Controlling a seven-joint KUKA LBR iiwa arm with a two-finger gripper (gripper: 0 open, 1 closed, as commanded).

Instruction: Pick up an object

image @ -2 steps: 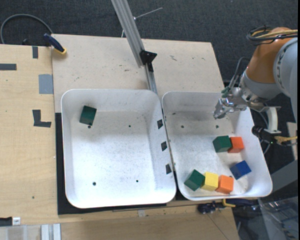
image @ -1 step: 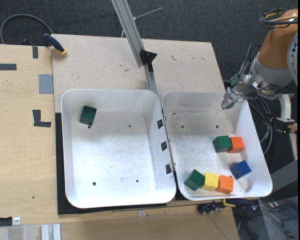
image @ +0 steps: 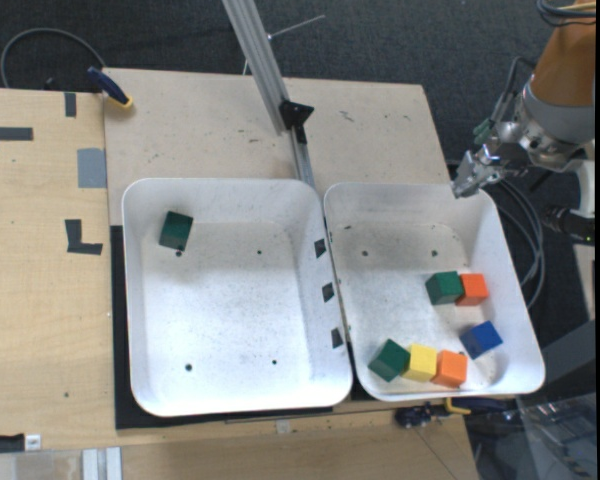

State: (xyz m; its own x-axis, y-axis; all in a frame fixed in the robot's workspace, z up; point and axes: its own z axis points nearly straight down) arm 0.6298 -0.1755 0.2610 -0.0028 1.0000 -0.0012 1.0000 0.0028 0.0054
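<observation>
A blue-and-yellow clamp [image: 111, 87] lies on the desk [image: 40, 268] near a black cable loop [image: 40, 40]. A slanted metal rail [image: 255, 43] crosses above, with grey tape [image: 91, 168] beside dark marks.

Six blocks [image: 443, 288] in rt bin [image: 400, 218]
</observation>
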